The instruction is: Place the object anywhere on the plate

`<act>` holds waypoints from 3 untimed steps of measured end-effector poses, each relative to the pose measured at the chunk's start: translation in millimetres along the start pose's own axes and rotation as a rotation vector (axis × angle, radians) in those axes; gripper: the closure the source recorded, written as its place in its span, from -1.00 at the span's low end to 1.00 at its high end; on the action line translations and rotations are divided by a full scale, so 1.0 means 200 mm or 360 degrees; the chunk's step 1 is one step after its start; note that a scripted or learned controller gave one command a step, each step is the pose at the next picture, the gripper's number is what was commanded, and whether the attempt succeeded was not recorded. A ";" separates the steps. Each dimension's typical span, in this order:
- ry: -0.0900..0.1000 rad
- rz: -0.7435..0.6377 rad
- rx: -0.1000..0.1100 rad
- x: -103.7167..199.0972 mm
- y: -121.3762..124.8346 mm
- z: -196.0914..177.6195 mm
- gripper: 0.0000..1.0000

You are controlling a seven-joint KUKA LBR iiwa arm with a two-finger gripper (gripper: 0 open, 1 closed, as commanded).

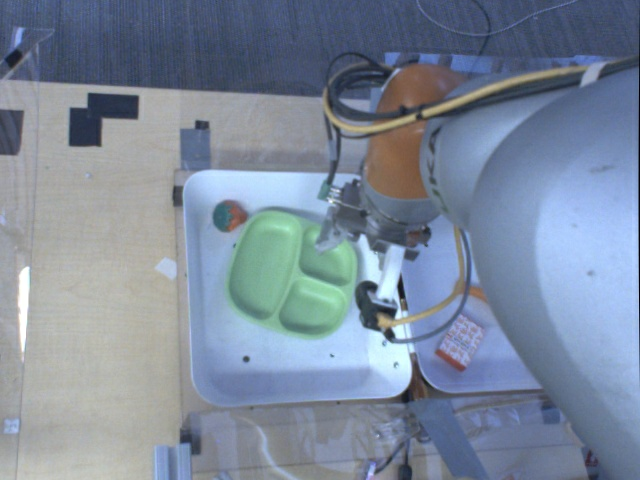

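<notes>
A small red and green ball-like object (229, 215) lies in the far left corner of the left bin (290, 373), just off the plate's upper left edge. The light green plate (270, 268), divided into three compartments, lies in the middle of that bin. My gripper (333, 236) hangs over the plate's far right compartment, well to the right of the object. I see nothing held in it, and the wrist hides much of it.
An orange and white box (460, 345) lies in the right bin (480, 378), partly under the arm. The arm's grey body covers most of that bin. A black fitting with a yellow cable (372, 306) hangs by the left bin's right wall.
</notes>
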State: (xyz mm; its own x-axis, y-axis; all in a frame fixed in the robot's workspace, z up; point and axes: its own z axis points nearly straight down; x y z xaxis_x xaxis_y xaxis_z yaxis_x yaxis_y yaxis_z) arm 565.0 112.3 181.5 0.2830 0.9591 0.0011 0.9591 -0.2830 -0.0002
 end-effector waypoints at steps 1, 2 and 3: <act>0.0001 -0.0011 -0.0001 0.00 0.00 -0.05 1.00; 0.0003 -0.0023 -0.0003 0.00 0.01 -0.11 1.00; -0.0002 0.0593 0.0000 -0.10 0.10 -0.01 1.00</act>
State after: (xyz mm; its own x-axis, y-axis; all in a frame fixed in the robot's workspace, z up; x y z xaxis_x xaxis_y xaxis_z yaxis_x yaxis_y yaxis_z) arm 578.7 86.8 184.1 0.6127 0.7903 -0.0004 0.7903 -0.6127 -0.0007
